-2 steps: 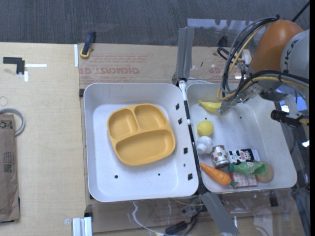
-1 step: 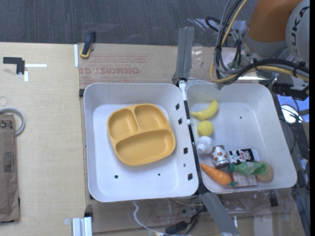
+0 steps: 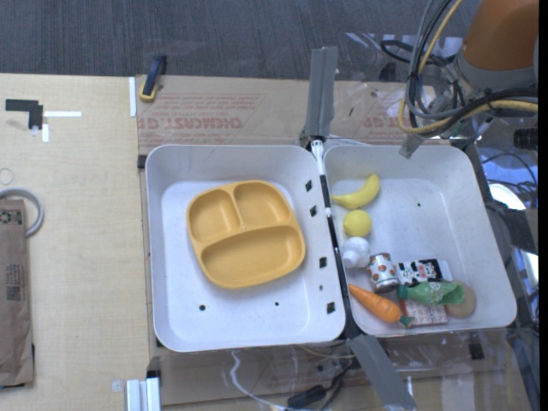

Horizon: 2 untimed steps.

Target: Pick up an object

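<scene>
The arm (image 3: 505, 24) sits at upper right, and I cannot tell its gripper's state. The banana (image 3: 360, 193) lies in the right bin (image 3: 479, 229), upper left (nicely apart from the clutter); I'd descend there, squarely across its curve.

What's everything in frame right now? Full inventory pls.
bins: 2, white, side by side mid-bench
divided plate: 1, yellow, left bin
banana: 1, yellow, right bin, near divider
ball: 1, yellow, below the banana
small white object: 1, below the ball
can: 1, red and white label, right bin
black-and-white carton: 1, beside the can
carrot: 1, orange, front of right bin
green-topped packet: 1, front right of right bin
brown paper bag: 1, far left
arm: 1, orange band, top right above the right bin
</scene>
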Available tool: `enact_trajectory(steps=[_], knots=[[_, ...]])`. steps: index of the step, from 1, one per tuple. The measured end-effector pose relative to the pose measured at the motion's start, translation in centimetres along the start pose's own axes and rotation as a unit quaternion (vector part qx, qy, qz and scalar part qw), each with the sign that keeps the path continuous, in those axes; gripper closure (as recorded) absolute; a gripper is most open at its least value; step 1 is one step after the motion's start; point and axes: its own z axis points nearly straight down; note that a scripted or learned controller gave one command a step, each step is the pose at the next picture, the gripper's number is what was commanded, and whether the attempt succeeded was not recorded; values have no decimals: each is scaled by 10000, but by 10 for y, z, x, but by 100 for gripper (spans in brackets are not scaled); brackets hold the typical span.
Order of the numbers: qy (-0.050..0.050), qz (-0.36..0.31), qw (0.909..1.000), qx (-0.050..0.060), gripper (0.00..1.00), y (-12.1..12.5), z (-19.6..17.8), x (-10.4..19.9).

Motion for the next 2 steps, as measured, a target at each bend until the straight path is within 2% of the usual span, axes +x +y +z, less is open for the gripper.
enact_trajectory(steps=[1,2], knots=[[-6,-1426,9898,-5,100,-22,-85,3],[-1,-587,9983,1,100,-55,-110,3]])
